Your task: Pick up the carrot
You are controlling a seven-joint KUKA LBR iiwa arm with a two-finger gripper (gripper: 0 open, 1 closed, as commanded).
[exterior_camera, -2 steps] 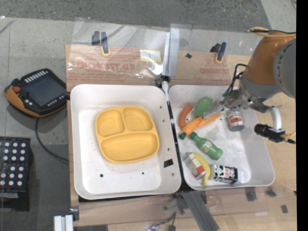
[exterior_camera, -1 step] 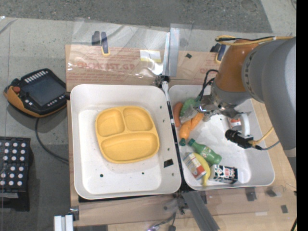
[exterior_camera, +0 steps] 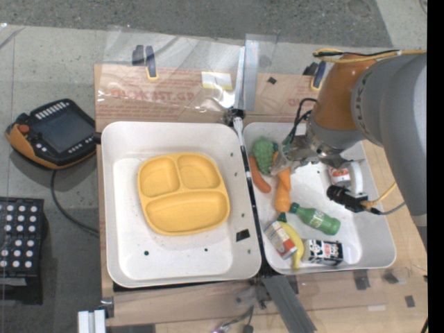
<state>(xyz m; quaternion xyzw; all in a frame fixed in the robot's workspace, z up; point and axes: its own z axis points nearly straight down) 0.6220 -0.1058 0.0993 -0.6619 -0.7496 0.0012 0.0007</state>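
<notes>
While upright, carrot [exterior_camera: 283, 191] sits beneath tool [exterior_camera: 297, 151]

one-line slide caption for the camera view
Grey arm's gripper above orange carrot in right white bin.

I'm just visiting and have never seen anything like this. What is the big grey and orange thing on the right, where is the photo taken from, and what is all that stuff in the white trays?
The photo comes from one fixed camera above the bench, looking down at a slant. The grey and orange thing is a robot arm reaching in from the right. Its gripper hangs over the right bin, close above the carrot it is meant to pick up; I cannot tell whether it has hold of anything.

That bin also holds broccoli, a sausage-like toy, a green bottle, a banana, a small can and a small carton. The left bin holds a yellow divided plate. The handheld controller lies to the left, off the bench.
</notes>
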